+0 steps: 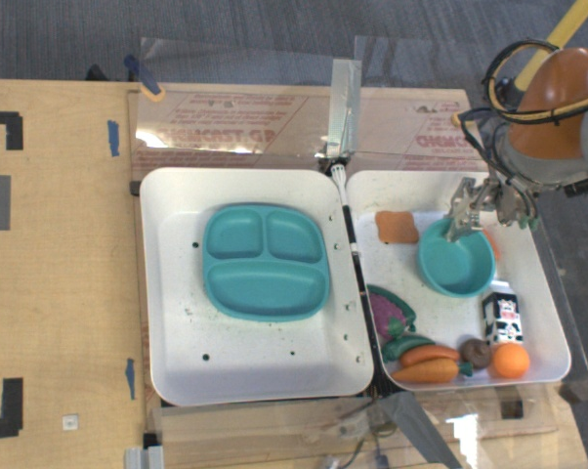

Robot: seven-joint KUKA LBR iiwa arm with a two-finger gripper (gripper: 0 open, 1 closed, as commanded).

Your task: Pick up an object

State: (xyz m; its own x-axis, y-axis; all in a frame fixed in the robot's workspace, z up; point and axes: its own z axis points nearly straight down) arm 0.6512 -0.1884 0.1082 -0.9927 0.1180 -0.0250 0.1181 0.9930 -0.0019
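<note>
The hand [464, 225] hangs over the teal bowl's [456, 265] rim in the right bin [553, 306].

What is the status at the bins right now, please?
Gripper over right bin, at teal bowl rim; nothing visibly held. Orange slab, toy cow, carrot loose nearby. Divided plate alone in left bin.

Divided plate [266, 263]: teal. Bowl [455, 262]: teal. Bins [167, 291]: white, dark-speckled. Sponge-like block [397, 227]: orange. Carrot [428, 369]: orange. Round fruit [510, 361]: orange. Small carton [504, 319]: black-and-white cow pattern. Tabletop [55, 262]: tan.
</note>
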